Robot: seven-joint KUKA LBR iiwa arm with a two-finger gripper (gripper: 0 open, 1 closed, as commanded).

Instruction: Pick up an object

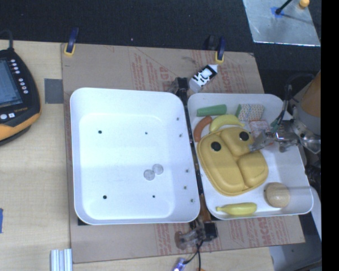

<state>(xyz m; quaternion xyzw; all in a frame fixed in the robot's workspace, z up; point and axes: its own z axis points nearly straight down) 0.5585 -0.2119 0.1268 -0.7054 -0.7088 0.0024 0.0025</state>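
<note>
Pendant (11,97), orange-edged with a lit screen, lies at the far left of the bench, well apart from the bins. Next comes the left bin (82,151), which holds two small grey discs (153,172) touching each other near its middle and little else. Above the seam between the bins sits a small black-and-white tag (203,76) on the cardboard sheet (130,66), and blue-and-yellow clamps pin that sheet at its top edge. The right bin (296,168) carries all the candidates for picking: a green block (212,110) along its top wall, an orange sausage-like piece (199,129) beside the seam, a banana (225,121) just above a large yellow moulded toy (233,161) with two dark spots, a speckled sponge (251,112) near the top, a second banana (235,209) along the bottom wall, and a tan ball (277,195) in the lower right corner. The gripper (260,140) reaches in from the right and sits low over the toy's upper right edge, touching or nearly touching it. Whether its fingers are spread or pinched cannot be told here, since the metal parts blur together. Nothing is seen between them and nothing is lifted, so I judge the pick as not yet made: the approach looks done, while the closing and the raise are left.
</note>
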